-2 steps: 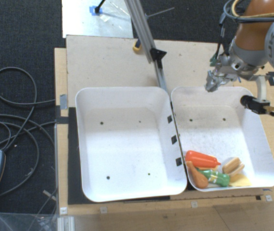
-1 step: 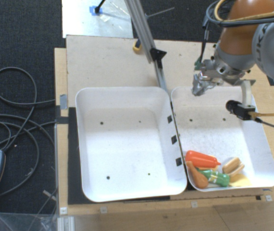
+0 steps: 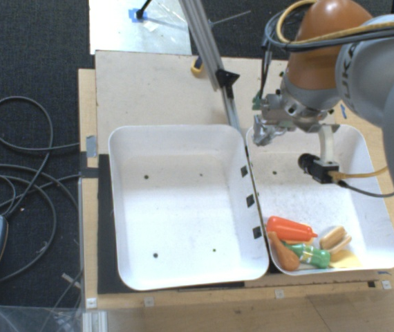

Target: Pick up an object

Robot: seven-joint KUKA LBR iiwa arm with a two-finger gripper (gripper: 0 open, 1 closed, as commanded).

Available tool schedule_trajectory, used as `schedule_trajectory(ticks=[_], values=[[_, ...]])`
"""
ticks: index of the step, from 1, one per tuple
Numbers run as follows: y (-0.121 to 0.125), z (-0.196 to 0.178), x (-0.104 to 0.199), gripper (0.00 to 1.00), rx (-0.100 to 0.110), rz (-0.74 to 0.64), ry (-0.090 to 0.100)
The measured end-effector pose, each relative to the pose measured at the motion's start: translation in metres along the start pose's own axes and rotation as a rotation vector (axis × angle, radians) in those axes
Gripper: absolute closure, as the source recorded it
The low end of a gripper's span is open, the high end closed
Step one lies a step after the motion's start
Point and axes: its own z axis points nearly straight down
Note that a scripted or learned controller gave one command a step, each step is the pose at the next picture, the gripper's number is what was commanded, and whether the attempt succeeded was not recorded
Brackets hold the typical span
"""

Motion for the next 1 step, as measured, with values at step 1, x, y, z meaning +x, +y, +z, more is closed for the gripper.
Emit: schedule_trajectory(ticks=[1], values=[[-0.0287, -0.0098, 0.051, 1.0, 0.0, 0.0, 0.0]])
